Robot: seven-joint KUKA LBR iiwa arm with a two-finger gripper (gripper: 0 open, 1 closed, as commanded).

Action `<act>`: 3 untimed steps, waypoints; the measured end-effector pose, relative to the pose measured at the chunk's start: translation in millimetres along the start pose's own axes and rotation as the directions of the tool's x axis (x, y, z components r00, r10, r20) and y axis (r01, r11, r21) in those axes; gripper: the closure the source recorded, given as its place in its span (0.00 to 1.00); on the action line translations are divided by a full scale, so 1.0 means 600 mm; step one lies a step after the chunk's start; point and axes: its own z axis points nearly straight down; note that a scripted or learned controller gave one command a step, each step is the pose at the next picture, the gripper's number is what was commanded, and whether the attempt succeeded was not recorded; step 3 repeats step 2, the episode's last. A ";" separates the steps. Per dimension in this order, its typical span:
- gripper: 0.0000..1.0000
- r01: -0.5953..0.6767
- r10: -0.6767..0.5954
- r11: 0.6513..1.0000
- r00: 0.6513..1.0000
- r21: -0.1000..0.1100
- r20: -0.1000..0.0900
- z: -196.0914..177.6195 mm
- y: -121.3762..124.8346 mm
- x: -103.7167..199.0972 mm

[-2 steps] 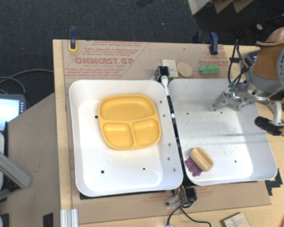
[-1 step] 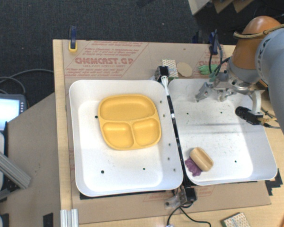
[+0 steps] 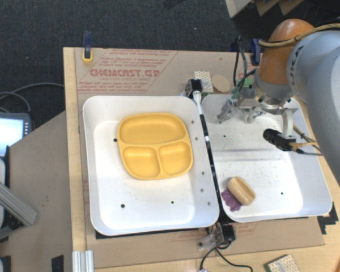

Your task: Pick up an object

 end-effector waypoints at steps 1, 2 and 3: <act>0.00 -0.003 0.003 1.000 1.000 0.000 0.002 0.000 0.000 0.024; 0.00 -0.010 0.010 1.000 1.000 0.003 0.003 0.001 -0.091 -0.026; 0.00 -0.010 0.010 1.000 1.000 0.003 0.003 0.001 -0.091 -0.026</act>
